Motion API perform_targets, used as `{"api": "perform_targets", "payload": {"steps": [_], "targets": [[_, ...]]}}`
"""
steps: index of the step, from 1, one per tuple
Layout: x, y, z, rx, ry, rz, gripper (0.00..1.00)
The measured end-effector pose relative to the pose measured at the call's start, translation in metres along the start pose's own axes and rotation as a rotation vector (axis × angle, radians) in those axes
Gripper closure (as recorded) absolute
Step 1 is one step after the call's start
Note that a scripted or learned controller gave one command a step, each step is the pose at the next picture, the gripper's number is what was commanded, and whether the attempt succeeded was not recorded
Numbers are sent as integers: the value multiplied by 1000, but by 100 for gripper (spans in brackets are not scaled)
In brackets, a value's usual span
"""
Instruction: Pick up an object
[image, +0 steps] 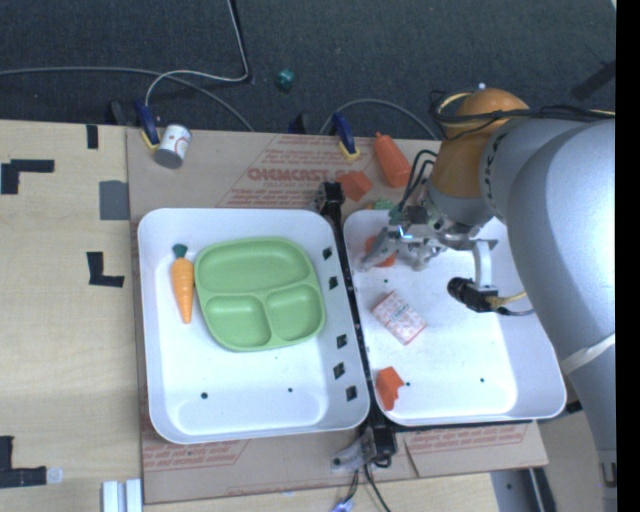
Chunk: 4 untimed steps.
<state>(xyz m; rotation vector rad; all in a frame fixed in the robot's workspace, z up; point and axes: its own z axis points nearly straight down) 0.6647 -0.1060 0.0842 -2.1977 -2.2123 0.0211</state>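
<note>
Camera view is showing the gripper (400, 243) hanging low over the right bin (500, 385), at its far-left corner; whether it is gripping anything, nobody could tell. A pink packet (399, 316) is lying just nearer, mid-bin.

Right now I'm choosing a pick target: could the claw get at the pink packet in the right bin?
Probably yes. The claw sits over the back of the right bin, and the pink packet lies flat on bare floor just in front of it, apart from the orange piece in the corner.
</note>
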Motion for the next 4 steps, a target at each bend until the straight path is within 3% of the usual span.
{"api": "perform_targets", "payload": {"steps": [2, 3, 4], "targets": [[8, 0, 0, -4, -7, 4, 0], [10, 2, 0, -18, -9, 6, 0], [11, 4, -11, -26, -10, 5, 100]]}}
